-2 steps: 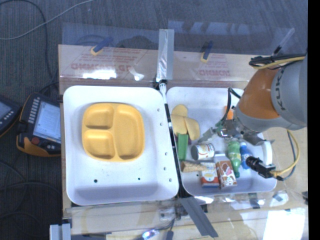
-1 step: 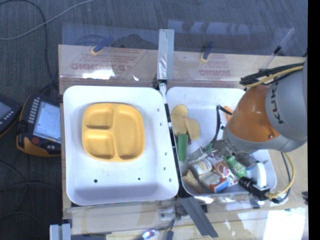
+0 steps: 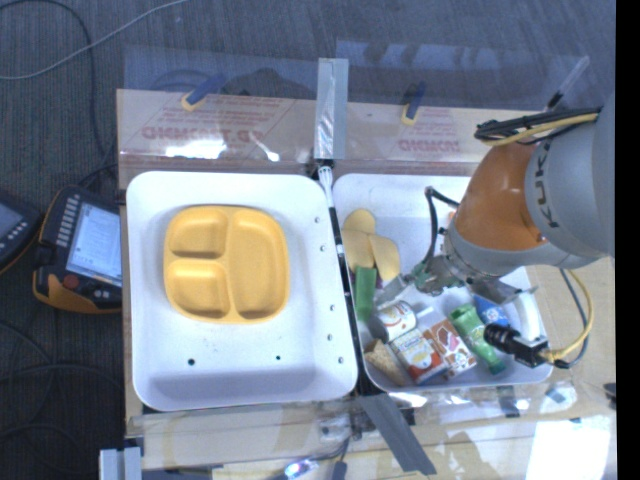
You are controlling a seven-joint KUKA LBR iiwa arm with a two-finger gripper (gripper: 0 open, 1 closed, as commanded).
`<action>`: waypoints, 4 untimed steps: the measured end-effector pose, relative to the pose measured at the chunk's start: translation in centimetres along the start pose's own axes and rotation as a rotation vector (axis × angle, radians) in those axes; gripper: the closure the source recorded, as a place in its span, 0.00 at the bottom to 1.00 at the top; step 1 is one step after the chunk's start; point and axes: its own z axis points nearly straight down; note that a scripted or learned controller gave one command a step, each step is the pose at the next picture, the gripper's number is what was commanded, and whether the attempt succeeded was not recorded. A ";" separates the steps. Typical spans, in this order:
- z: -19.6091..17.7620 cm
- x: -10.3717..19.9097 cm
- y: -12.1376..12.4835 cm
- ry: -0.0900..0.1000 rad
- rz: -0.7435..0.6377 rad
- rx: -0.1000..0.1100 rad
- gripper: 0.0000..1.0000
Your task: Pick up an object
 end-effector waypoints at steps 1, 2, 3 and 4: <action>1.3 0.1 -0.3 -0.001 0.321 -0.013 0.00; 0.4 0.1 -0.2 0.000 0.320 -0.015 1.00; 0.4 0.1 -0.2 0.001 0.320 -0.014 0.00; 1.4 -0.5 2.3 -0.003 0.505 -0.008 0.00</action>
